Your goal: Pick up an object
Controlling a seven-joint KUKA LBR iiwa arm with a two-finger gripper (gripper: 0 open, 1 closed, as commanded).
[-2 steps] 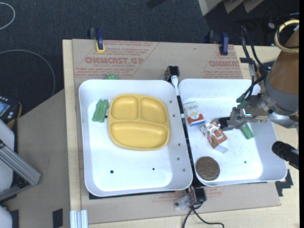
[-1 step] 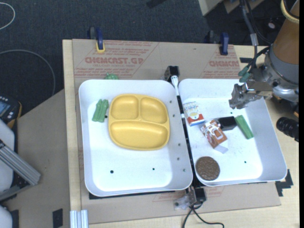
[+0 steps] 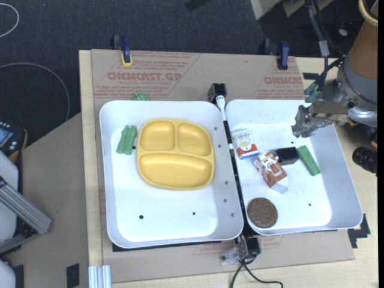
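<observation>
I cannot tell whether my fingers are apart or together; my gripper (image 3: 302, 129) hangs over the upper right of the right bin (image 3: 339, 212), near its far rim. Just below me lie a green block (image 3: 308, 159) and a black block (image 3: 286, 156), touching. Further left sit a brown carton (image 3: 271, 169) and a small white carton (image 3: 243, 142). A brown disc (image 3: 263, 212) rests by the near rim. Bare floor opens toward the bin's right corner.

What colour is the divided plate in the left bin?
The divided plate is yellow, seen clearly in the camera view.
</observation>
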